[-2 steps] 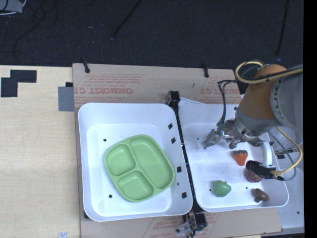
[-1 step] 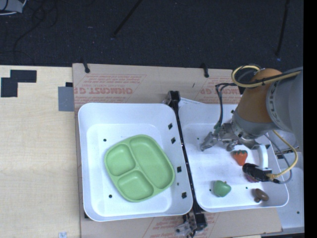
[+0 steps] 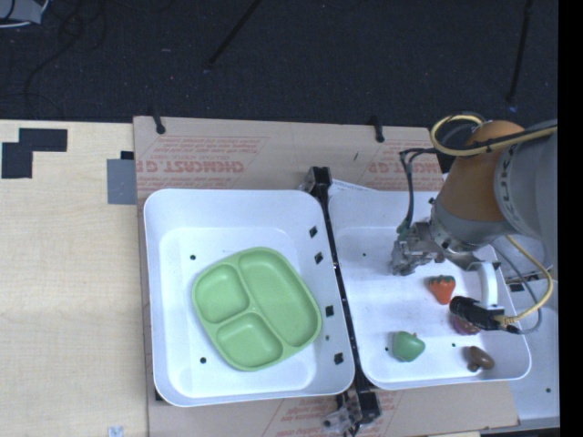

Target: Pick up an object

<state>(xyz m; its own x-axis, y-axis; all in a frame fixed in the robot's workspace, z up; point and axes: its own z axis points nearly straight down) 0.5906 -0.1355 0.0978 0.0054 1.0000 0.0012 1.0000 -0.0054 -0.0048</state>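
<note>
**Pick attempt: pincer low in the right bin, nothing in its grip**

The arm [image 3: 474, 189] is reaching in from the right, and the pincer [image 3: 410, 255] is sitting low over bare white floor in the far half of the right bin [image 3: 378, 308]. I cannot tell whether it is spread or pressed together, because the wrist is covering it from above. Nothing is showing in its grip.

All three candidates are lying in the right bin:
- an orange-red piece [image 3: 442, 288], just beside the pincer on its near-right side
- a green rounded piece [image 3: 407, 345], near the front wall
- a brown lump [image 3: 478, 360], in the front right corner

The left bin [image 3: 164, 244] is holding a green divided plate [image 3: 257, 308], which looks too wide and flat to be a good pick.

Judgement: the orange-red piece is looking like the best target, being the closest and standing apart from the others. It is probably light, smooth toy food and so likely to skid or roll when nudged. A straight descent, closing across its narrow middle, seems the safest hold. The green piece is rounder and more likely to squirt out sideways.
</note>
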